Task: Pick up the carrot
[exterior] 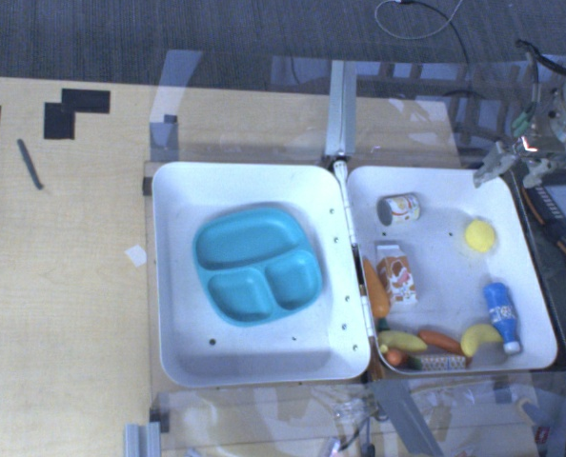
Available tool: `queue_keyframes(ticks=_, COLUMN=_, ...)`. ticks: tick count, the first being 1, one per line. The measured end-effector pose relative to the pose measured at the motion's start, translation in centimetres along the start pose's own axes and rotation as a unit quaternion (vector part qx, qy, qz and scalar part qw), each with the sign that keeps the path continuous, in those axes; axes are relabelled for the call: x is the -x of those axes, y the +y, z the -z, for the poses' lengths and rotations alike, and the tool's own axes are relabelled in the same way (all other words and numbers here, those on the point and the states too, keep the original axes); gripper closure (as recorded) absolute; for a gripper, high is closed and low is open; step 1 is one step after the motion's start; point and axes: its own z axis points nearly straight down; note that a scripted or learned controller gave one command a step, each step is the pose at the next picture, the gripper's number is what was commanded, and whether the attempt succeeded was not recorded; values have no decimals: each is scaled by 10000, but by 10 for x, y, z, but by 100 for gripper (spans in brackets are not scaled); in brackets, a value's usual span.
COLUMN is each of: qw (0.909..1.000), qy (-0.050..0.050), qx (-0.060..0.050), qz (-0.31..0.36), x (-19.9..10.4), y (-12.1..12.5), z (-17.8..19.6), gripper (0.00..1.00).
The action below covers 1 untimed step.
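The carrot [376, 289] is a long orange piece lying lengthwise against the left wall of the right bin [442, 251], just left of a small printed carton [397, 276]. My gripper [508, 156] hovers over the far right corner of that bin, well away from the carrot and up and to its right. The arm's wrist hardware hides part of it. I see nothing held in it.
The right bin also holds a small can [399, 208], a yellow ball [480, 235], a blue bottle [501, 316], two yellow bananas [402, 340] and a red-orange vegetable [440, 339] along the near wall. A blue divided plate [256, 265] lies in the left bin [178, 284].
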Motion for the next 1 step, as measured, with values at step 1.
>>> queue_keyframes(ticks=1, qw=10000, qy=-5, qx=18, qz=-13, x=-17, y=10, z=-164, gripper=0)
